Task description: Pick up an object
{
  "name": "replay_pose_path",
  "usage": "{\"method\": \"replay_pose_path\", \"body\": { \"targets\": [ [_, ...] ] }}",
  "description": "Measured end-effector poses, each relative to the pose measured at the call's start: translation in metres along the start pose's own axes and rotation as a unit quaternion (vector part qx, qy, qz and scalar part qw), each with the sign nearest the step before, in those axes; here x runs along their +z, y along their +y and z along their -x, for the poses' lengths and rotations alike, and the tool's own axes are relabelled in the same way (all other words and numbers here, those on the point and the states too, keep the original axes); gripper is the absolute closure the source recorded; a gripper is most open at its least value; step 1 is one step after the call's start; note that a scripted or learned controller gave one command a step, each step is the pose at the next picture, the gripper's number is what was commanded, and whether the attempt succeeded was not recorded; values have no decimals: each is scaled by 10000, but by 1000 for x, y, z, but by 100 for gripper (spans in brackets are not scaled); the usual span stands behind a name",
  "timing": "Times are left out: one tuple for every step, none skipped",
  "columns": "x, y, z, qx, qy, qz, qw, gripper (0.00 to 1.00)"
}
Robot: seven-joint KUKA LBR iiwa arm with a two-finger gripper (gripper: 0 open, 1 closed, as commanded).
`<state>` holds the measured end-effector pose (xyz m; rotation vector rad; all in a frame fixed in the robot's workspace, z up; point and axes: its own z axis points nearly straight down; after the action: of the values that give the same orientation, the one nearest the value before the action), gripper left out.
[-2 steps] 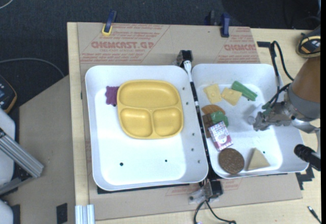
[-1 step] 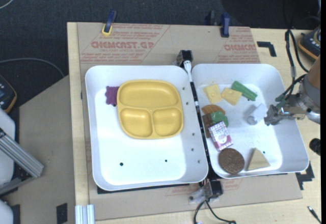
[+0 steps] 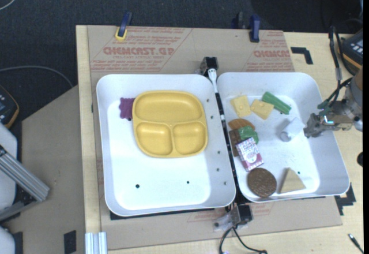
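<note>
A loose scatter of small objects is seen in the right bin [image 3: 300, 82]: two pale yellow cheese-like squares [image 3: 251, 107] side by side near the top, a green block [image 3: 275, 103] just to their right, a small grey piece [image 3: 285, 135] lying alone toward the bin's right side. Lower down, a red-and-white packet [image 3: 249, 153] is laid partly over a brown and green item whose shape is hard to make out, and a round brown disc [image 3: 262, 182] sits beside a tan wedge [image 3: 292, 181] at the bottom. The gripper [image 3: 316, 126] is caught at the bin's right rim, near the grey piece, with nothing seen in its grasp; its fingers are too blurred for their spread to be told. In the left bin [image 3: 155, 198], a yellow divided tray [image 3: 170, 123] is resting, with a purple object [image 3: 126, 107] half hidden behind its left edge.
</note>
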<state>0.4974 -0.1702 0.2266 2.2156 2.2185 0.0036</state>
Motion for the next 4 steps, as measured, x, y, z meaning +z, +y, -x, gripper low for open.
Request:
{"method": "replay_pose_path", "body": {
  "targets": [
    [-9, 32, -38, -23, 11, -4, 10000, 100],
    [-10, 59, -74, -22, 12, -5, 10000, 100],
    [-11, 102, -118, -28, 15, -3, 10000, 100],
    [-6, 126, -163, -21, 19, -10, 10000, 100]
  ]
}}
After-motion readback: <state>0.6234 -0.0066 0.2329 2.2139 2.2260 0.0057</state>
